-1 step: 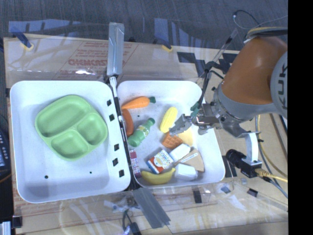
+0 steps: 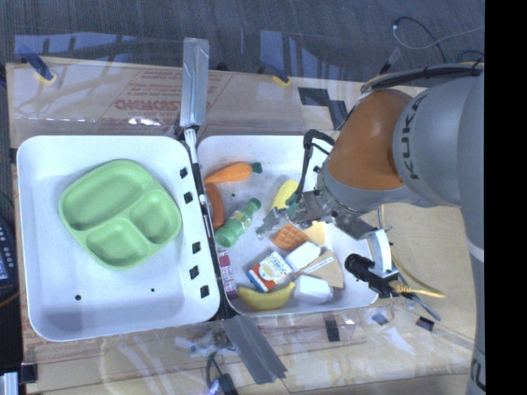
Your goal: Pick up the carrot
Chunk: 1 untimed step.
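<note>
Camera view, bins: two shallow white bins stand side by side; the left bin point(image 2: 49, 303) bears a green divided plate point(image 2: 120, 212), the right bin point(image 2: 247, 145) holds a heap of toy food.
Camera view, carrot: the carrot point(image 2: 230, 172) lies near the far left corner of the right bin, orange with a small green top that points to the right; nothing covers it and nothing touches it from above.
Camera view, neighbours: a second orange piece point(image 2: 216, 205) lies just beside the carrot along the bin's left wall, a green bottle point(image 2: 237, 224) is near it, and a banana point(image 2: 265, 296) lies at the near wall.
Camera view, arm: the grey arm point(image 2: 428, 146) with the orange band reaches in from the right and hangs over the middle of the right bin.
Camera view, gripper: the gripper point(image 2: 282, 219) is low over the clutter, beside a yellow piece point(image 2: 285, 193) and an orange ridged piece point(image 2: 289, 237); I cannot tell how wide it stands, and I see no object held in it.
Progress: the carrot is not picked up yet; it lies in the bin, apart from the gripper.
What is left: by my judgement, almost the whole task: to bring the gripper to the left and further back over the carrot, to go down, to close on it and to lift.
</note>
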Tool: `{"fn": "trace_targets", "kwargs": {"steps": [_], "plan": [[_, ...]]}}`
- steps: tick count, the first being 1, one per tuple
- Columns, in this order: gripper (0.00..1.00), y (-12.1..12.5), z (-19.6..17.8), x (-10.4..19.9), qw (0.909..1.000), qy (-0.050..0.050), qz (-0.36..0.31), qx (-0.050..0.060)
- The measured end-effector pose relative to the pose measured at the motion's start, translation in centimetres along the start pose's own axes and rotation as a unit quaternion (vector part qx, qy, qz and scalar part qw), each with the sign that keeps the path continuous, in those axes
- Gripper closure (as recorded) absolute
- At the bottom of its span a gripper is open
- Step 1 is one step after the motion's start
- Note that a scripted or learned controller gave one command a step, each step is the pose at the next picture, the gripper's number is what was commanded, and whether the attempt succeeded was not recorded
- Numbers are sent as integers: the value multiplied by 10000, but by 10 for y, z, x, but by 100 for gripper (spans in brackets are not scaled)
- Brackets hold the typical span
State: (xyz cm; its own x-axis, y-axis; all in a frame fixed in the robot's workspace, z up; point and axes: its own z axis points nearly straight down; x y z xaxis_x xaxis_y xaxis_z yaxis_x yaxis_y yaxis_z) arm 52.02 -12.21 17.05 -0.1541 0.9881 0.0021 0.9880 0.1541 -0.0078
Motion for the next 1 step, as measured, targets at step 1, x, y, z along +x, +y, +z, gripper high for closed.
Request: {"fn": "trace_targets", "kwargs": {"steps": [1], "plan": [[0,57,76,-19,9889,-27,-1486,-53]]}}
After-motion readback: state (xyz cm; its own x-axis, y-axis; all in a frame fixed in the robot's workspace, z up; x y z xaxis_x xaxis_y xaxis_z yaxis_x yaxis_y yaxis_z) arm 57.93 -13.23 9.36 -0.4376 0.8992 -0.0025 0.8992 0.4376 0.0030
